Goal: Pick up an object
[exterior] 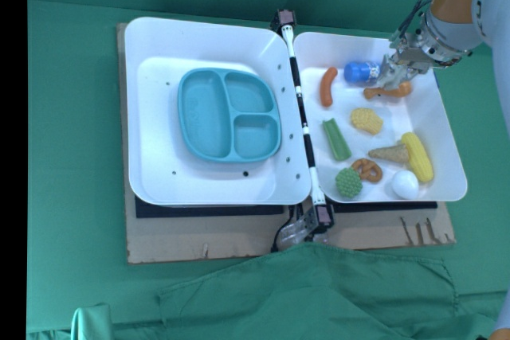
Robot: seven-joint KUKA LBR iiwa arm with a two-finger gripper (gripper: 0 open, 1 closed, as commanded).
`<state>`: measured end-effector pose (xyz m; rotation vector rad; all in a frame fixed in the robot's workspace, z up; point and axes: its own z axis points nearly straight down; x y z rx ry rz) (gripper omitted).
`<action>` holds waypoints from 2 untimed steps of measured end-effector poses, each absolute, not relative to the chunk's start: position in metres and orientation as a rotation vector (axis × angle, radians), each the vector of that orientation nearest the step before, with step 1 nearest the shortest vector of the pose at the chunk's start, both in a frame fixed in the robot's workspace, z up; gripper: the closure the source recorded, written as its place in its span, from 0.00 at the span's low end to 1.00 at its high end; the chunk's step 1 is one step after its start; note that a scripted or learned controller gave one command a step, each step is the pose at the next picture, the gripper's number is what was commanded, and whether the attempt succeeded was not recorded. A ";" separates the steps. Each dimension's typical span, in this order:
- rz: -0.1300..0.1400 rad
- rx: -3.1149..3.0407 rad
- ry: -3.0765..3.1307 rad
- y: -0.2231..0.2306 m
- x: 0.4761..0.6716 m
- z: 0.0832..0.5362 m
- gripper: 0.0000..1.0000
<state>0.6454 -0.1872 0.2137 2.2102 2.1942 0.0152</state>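
Observation:
The right white bin (446, 141) holds several toy foods: an orange sausage (327, 86), a blue bottle (359, 72), a yellow cluster (366, 120), a green celery stick (336, 139), a pretzel (367, 170), a green broccoli (348, 182), a cone (388, 153), a corn cob (417, 157) and a white egg (405, 185). My gripper (392, 82) is low at the bin's far side, right of the blue bottle, its tips over an orange curved piece (388, 92). Whether that piece lies between the tips is hidden.
The left white bin (155, 44) carries a teal three-compartment plate (229, 114). A black-and-white divider rail (300, 111) runs between the bins. Green cloth (319, 295) bunches along the front edge of the bench.

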 end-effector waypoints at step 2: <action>0.003 2.219 2.214 -0.182 0.645 0.238 0.00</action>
